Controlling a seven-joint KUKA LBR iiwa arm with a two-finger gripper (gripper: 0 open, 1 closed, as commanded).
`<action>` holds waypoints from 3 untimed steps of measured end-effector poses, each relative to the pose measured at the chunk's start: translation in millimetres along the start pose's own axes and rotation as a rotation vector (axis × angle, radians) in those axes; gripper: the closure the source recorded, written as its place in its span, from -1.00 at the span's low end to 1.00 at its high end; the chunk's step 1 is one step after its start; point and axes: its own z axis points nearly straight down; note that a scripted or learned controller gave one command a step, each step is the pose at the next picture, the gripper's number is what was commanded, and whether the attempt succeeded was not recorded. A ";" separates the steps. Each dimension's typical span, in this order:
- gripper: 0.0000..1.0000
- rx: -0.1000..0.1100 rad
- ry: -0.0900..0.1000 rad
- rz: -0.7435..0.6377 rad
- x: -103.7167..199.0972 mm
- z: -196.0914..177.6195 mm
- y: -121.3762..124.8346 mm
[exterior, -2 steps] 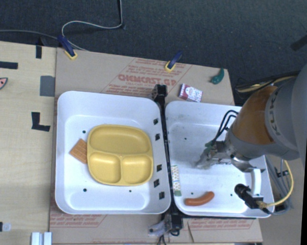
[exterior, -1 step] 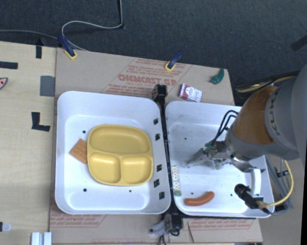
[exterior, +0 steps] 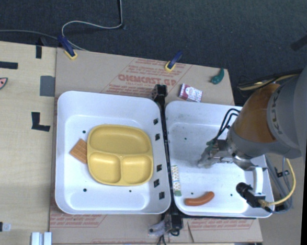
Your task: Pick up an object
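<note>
My gripper [exterior: 207,159] hangs low over the middle of the right bin [exterior: 195,119]. From this angle I cannot tell its state or whether anything is in it; nothing shows there that I could call held.

The nearest thing to take is the toy hot dog sausage [exterior: 199,199], lying flat on the bin floor toward the near wall, a little left of my gripper and well apart from it. I judge it light, probably plastic or rubber, smooth and rounded, so it may roll or squirt out under a careless squeeze. It is slightly curved; I would take it across its narrow width at the middle, with the closing line square to its length. It lies near the wall, so I need room on that side.

Along the divider beside it lies a thin patterned strip [exterior: 175,179], too flat to be a good target.

In the left bin [exterior: 68,139] sits a yellow divided plate [exterior: 121,155], wide and stiff, graspable only at the rim, with a brown cracker-like piece [exterior: 79,151] tucked under its left edge.
</note>
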 end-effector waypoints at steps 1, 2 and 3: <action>1.00 0.001 0.002 0.000 0.4 -9.1 0.2; 1.00 0.001 0.003 0.000 0.8 -18.2 0.4; 1.00 0.002 0.005 0.000 1.1 -27.3 0.6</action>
